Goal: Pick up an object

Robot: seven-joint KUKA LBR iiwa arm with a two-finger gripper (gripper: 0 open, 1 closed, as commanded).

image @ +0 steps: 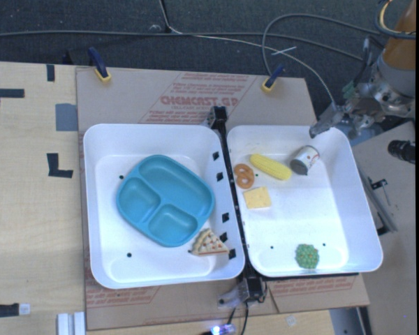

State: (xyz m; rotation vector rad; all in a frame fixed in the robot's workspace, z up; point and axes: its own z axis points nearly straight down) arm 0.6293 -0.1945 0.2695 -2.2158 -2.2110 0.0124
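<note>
Counter [28, 187]: we see a wooden top with a cardboard sheet [195, 100] clamped at its far edge.
Left bin [101, 257]: white, touching its neighbour along a clipped seam.
Right bin [356, 236]: white, the same size.
Arm [398, 54]: we find it at the upper right, above the right bin's far right corner.
Plate [165, 199]: blue, three compartments, centre of the left bin.
Gripper [326, 126]: over the right bin's far rim, just beside the can; we cannot tell how far it is open, and we see nothing in it.
Corn [270, 167]: yellow, far part of the right bin.
Can [304, 160]: on its side, touching the corn's right end.
Pizza [209, 243]: a slice at the plate's near right edge.
Cheese [258, 198]: yellow square just below the corn.
Broccoli [307, 256]: green, near the right bin's near rim.
Pretzel [244, 175]: just left of the corn.
</note>
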